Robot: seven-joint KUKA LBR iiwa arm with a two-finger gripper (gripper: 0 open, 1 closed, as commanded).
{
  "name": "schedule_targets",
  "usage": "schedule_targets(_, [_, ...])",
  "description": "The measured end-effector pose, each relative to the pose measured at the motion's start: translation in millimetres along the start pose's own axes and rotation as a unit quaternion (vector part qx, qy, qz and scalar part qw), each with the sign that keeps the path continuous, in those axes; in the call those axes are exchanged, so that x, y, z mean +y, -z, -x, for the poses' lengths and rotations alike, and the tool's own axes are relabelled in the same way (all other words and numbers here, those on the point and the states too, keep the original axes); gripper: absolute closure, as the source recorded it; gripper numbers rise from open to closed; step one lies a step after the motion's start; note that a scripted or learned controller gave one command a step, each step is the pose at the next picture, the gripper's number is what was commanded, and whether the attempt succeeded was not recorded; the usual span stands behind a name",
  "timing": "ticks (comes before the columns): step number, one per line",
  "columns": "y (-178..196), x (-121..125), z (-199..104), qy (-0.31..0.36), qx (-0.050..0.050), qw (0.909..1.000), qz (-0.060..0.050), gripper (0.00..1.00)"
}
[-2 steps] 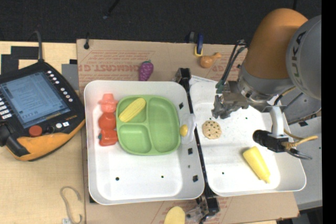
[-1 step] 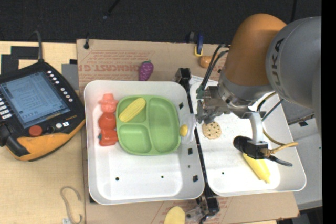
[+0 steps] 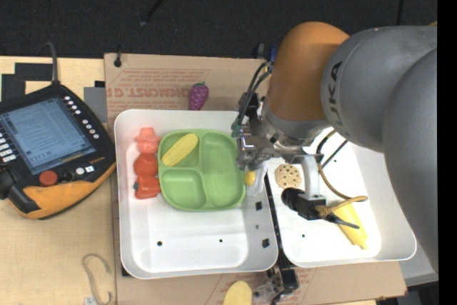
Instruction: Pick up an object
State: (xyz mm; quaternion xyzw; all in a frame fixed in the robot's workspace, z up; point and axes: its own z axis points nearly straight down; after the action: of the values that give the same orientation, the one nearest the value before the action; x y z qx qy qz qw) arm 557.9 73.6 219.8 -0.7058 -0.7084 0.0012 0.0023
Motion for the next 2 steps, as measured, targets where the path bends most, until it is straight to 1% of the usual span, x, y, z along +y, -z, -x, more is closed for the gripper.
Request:
schedule_targets(1, [17, 2, -21, -0.001, 0.000, 1.0000, 0.002, 1.00])
schedule_targets(2, [-2, 3, -12, -0.002, -0.001, 1.0000, 0.000, 1.00])
